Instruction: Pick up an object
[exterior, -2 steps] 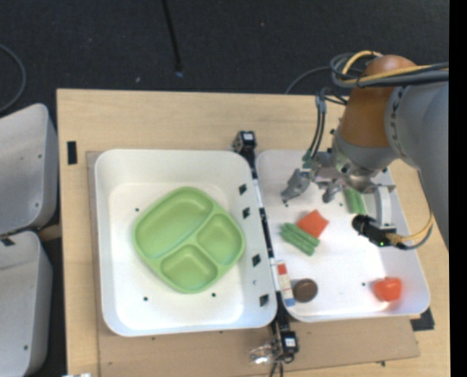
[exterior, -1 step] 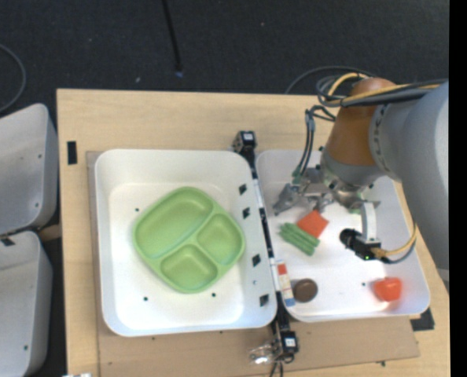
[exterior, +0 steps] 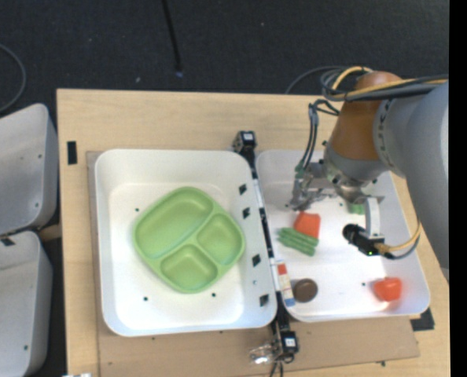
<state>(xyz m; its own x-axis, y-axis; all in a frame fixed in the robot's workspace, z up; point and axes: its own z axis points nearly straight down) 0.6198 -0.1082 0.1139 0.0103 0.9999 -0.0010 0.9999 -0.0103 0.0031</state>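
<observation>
A grey arm [exterior: 410, 124] with an orange band reaches in from 3 o'clock over the right bin [exterior: 402, 301], its end effector [exterior: 308, 195] hanging low near the bin's 11 o'clock corner. How wide it stands cannot be told from this angle, and nothing is visibly in its grip.

The nearest candidate, an orange block [exterior: 307, 225], lies just below the end effector, toward 6 o'clock, touching or nearly touching a green piece [exterior: 297, 241] that lies aslant against its lower edge. A brown disc [exterior: 304, 290] sits at the bin's 7 o'clock edge by the divider, and a second orange piece [exterior: 387, 289] rests at 5 o'clock, well apart from the rest. In the left bin [exterior: 115, 305] a green tray [exterior: 189, 239] lies alone.

The risk here looks like crowding. If the end effector drops on the orange block, it may land on the green piece as well and shove both aside, or close on an edge and let the block squirt free. The bin wall and divider close by at 9 o'clock leave little room, so a slightly off descent could strike them. A black cable [exterior: 367, 242] looping beside the wrist might also snag or drag across the pieces.
</observation>
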